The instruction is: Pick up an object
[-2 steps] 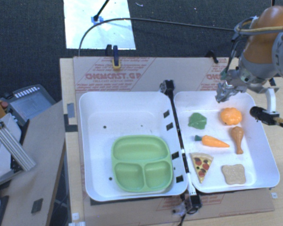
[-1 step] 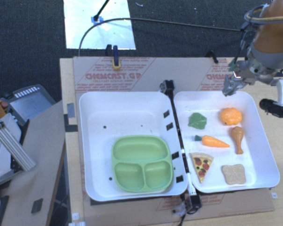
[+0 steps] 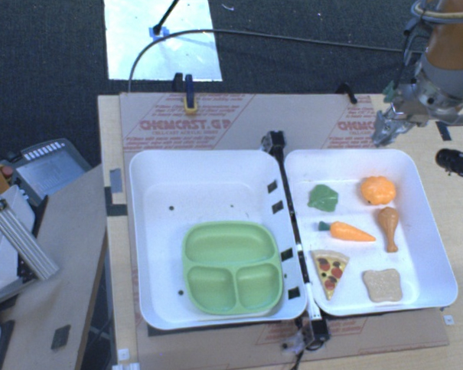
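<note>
**Arm hangs past the far rim, food all down in the right bin**

Nearest the camera, the green divided plate [image 3: 233,267] sits flat in the left bin [image 3: 151,191], toward its near edge. Over in the right bin [image 3: 429,233], the slice of bread [image 3: 383,285] lies closest, with the pizza slice [image 3: 329,271] just beside it on the left. Further back, the carrot [image 3: 350,231] lies across the middle, the drumstick [image 3: 389,226] next to it on the right. Beyond those, the green leaf [image 3: 323,198] and the orange [image 3: 378,189] sit near the far wall, a little apart from each other.

Now up to the fingers [image 3: 385,129]: they hang outside the right bin, over the cardboard sheet [image 3: 236,119] on the bench [image 3: 107,132], just past the bin's far rim. Nothing is between them, and how far apart they stand I cannot tell from here. The orange is the closest piece, still well short of them, down inside the bin.
</note>
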